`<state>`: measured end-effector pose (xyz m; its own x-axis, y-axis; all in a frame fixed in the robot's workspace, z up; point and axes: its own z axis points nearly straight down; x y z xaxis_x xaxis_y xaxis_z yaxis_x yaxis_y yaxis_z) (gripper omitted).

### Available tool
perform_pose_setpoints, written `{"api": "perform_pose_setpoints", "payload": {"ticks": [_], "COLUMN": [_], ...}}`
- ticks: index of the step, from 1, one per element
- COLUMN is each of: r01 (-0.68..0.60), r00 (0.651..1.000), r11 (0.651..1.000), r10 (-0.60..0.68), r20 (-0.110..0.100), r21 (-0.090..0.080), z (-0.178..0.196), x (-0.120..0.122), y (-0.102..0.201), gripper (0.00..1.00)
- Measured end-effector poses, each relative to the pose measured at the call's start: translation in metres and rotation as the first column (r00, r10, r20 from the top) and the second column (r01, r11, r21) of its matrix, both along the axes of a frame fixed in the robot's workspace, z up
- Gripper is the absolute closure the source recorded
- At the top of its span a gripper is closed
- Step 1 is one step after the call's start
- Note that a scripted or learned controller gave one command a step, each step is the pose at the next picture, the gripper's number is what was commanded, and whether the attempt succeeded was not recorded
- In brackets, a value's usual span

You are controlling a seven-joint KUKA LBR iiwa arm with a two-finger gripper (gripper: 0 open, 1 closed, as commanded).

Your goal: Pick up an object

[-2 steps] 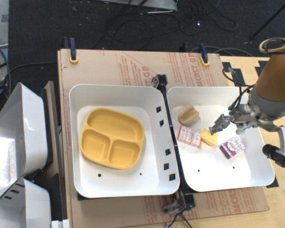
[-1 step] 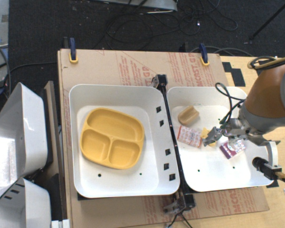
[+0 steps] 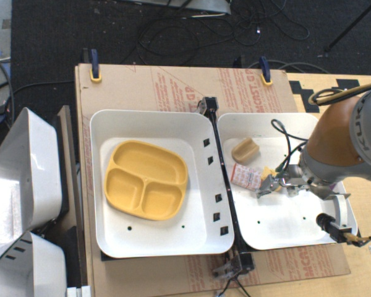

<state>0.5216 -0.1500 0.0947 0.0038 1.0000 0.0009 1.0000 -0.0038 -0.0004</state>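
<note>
While the tabletop [image 3: 148, 85] carries two white bins side by side, the left bin [image 3: 99, 166] holds a yellow plate [image 3: 146, 179] with three compartments, lying flat near its centre. Past the black divider [image 3: 221, 172], the right bin [image 3: 278, 234] holds a tan block [image 3: 245, 150] toward its 11 o'clock corner. Just below that, at about 9 o'clock in this bin, lies a packet [image 3: 246, 176] with red print. The gripper [image 3: 267, 187] sits at the packet's 4 o'clock, touching or just beside its edge; whether it is clenched or released cannot be told, and nothing is seen between its tips. The arm [image 3: 337, 144] enters from 3 o'clock, above the bin's right half.
</note>
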Motion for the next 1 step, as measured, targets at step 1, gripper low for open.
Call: {"api": "perform_pose_setpoints", "payload": {"ticks": [1], "r01": [0.003], "r00": [1.000], "r11": [1.000], "r10": [-0.003], "r20": [-0.001], "r21": [0.000], "z": [0.0097], "x": [-0.0004], "y": [0.0003], "gripper": [1.00]}}
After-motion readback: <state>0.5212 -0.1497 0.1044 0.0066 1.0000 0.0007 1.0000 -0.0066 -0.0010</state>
